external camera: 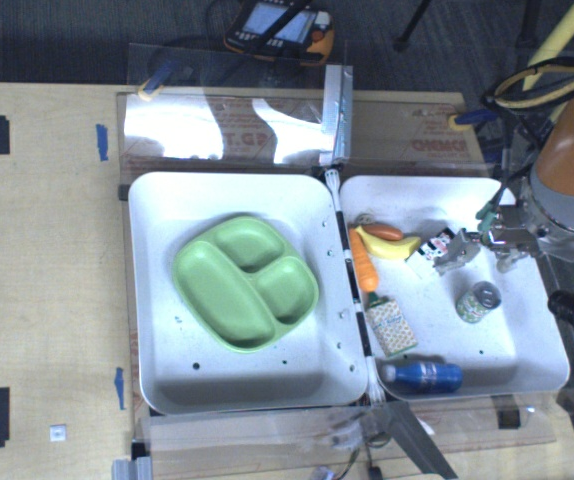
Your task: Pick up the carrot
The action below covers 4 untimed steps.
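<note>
The carrot (pixel 364 265) is lying untouched along the right bin's (pixel 527 363) left wall. The gripper (pixel 482 243) is being held well apart, seemingly open and empty; grasping remains undone.

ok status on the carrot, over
Pincer over right bin, holding nothing seen. Carrot lies against the bin's left wall, untouched. Banana touches its top end; packet just below.
</note>
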Each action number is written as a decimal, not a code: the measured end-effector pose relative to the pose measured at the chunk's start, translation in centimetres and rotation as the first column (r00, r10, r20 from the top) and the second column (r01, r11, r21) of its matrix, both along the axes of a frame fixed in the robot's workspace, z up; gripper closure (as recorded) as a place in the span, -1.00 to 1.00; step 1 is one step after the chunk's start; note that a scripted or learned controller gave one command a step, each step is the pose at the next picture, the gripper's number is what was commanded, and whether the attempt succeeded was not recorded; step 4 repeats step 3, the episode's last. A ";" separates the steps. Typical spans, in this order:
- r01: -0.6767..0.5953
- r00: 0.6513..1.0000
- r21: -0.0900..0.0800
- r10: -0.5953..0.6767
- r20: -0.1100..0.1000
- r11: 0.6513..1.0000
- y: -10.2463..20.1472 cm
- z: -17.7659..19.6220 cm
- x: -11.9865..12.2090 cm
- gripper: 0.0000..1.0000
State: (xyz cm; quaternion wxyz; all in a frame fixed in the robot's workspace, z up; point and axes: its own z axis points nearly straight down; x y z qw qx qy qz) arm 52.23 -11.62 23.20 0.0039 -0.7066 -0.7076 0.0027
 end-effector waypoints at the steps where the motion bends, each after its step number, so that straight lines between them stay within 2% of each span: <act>1: 0.079 0.997 -0.001 -0.079 0.002 0.997 -0.8 -10.9 0.6 -1.00; 2: 0.141 0.990 -0.004 -0.141 0.030 0.990 0.4 -14.2 -3.7 -1.00; 3: 0.141 0.990 -0.004 -0.141 0.014 0.990 0.5 -13.9 -4.0 1.00; 4: 0.141 0.990 -0.004 -0.141 0.014 0.990 0.5 -13.9 -4.0 1.00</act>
